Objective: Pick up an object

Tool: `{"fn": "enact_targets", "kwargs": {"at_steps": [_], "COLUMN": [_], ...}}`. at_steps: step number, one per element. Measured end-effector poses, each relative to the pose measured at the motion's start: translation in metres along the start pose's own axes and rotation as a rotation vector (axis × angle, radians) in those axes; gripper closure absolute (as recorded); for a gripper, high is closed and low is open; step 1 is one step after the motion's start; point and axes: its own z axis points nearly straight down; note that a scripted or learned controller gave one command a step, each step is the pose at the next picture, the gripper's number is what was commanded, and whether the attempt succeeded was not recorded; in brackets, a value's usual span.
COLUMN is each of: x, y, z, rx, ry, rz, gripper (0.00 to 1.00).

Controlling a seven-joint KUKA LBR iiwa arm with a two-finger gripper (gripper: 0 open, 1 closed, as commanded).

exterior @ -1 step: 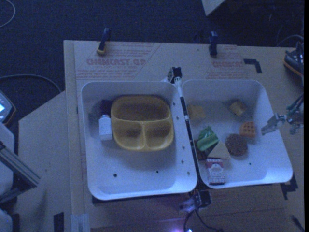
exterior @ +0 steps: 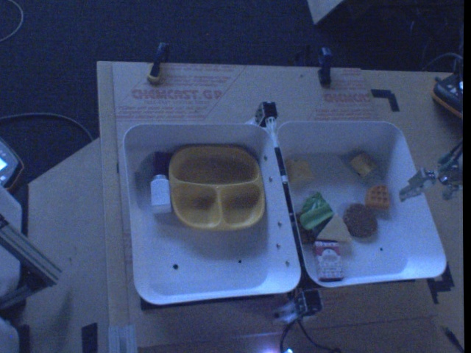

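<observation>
Still, nothing is gripped.
Gripper (exterior: 421, 187): at right bin (exterior: 412, 248)'s right rim; jaws — cannot tell their state.
Candidates: waffle (exterior: 378, 196), brown cookie (exterior: 360, 220), well inside.
Risk: clipping the rim, or closing on air between crowded pieces.

I count two white bins (exterior: 147, 271) — the left with one yellow divided plate (exterior: 215, 187) and one small white bottle (exterior: 160, 193); the right bin holds seven toy food items (exterior: 360, 220).
</observation>
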Motion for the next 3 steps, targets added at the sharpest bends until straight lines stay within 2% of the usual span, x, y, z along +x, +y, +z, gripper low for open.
{"fn": "enact_targets", "kwargs": {"at_steps": [3], "x": [0.014], "y": [0.013], "z": [0.140], "rx": [0.006], "ry": [0.004], "rz": [-0.001], "gripper": [0.00]}}
